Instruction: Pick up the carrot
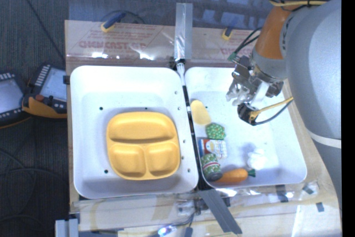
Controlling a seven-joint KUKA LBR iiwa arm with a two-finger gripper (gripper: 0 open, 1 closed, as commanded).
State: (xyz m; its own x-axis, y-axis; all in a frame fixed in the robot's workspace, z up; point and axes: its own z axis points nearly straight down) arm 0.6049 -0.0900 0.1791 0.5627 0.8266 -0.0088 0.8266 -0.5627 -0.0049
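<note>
Gripper (pixel 239 96) on the grey arm (pixel 319 64) hangs over the upper part of the right bin (pixel 288 136), reaching in from the right side of the view. We cannot tell how it is set from this angle, and we see nothing held in it. An orange band (pixel 272 36) wraps the arm just above the wrist, and dark and yellow cables loop beside the tool.

We find the carrot (pixel 233 176) lying on its side near the front edge of the right bin, well apart from the gripper, its green end pointing right. Just left of the carrot, touching or nearly touching it, sits a small round green patterned item (pixel 210 165). Above that we see a small red and white package (pixel 214 147), then another green patterned item (pixel 216 131), then a pale yellow piece (pixel 200 114) close to the wall between the bins. A small white object (pixel 256 159) rests to the right of the package, just above the carrot's green end.

We see a yellow divided tray (pixel 144 144), with three compartments, in the middle of the left bin (pixel 89 97). A handheld control pendant (pixel 33 94) lies on the grey floor to the left of the bench.
</note>
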